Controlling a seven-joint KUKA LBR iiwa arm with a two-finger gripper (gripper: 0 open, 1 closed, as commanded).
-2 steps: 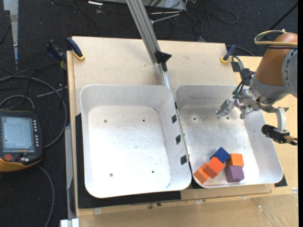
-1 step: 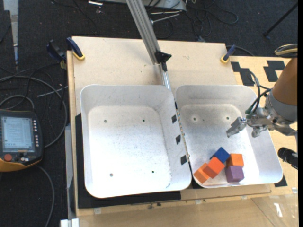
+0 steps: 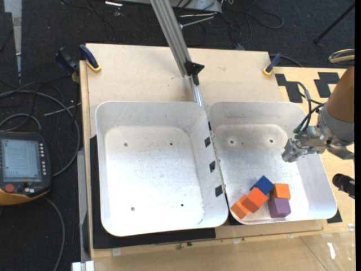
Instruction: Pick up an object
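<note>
Several small blocks lie clustered at the near end of the right bin (image 3: 248,126): a blue block (image 3: 263,184), an orange block (image 3: 258,198), another orange block (image 3: 241,208) at the near left, a small orange cube (image 3: 281,191) and a purple block (image 3: 279,206). My gripper (image 3: 291,153) hangs over the right bin's right side, above and to the right of the cluster, apart from every block. Nothing shows between its fingertips.
The left bin (image 3: 113,151) sits beside the right one, their rims meeting along a middle ridge with black tabs. A grey metal pole (image 3: 172,30) slants in from the top toward that ridge. Clamps sit at the bench's far corners.
</note>
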